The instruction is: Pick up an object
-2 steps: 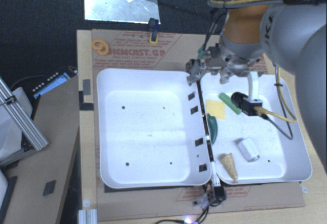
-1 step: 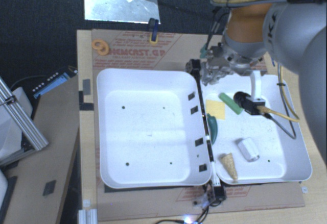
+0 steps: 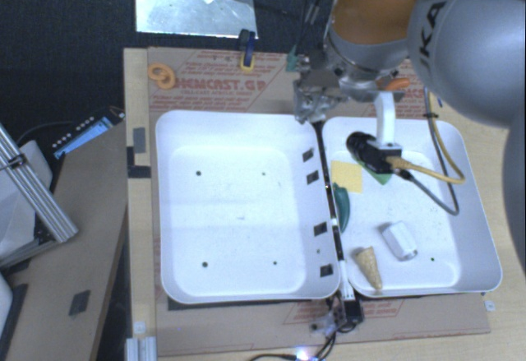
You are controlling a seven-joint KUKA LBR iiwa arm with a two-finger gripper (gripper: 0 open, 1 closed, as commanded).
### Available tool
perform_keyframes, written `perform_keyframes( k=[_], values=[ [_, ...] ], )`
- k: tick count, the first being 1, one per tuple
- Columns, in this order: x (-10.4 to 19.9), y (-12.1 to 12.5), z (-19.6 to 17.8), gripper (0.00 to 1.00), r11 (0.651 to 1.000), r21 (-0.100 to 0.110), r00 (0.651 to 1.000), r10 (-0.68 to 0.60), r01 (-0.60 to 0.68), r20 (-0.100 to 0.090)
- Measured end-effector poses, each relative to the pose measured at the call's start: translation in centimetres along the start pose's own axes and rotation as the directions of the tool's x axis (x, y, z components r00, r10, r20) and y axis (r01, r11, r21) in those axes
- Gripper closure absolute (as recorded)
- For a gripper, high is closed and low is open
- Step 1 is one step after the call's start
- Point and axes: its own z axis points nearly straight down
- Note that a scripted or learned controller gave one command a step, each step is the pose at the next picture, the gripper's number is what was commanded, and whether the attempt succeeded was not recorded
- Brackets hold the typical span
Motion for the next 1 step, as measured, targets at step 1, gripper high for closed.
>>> perform_keyframes(
  k=[1],
  values=[
    [-2.35, -2.98, -13.45, 1.00, 1.000, -0.008, 1.000, 0.007, -0.007, 0.000]
  ],
)
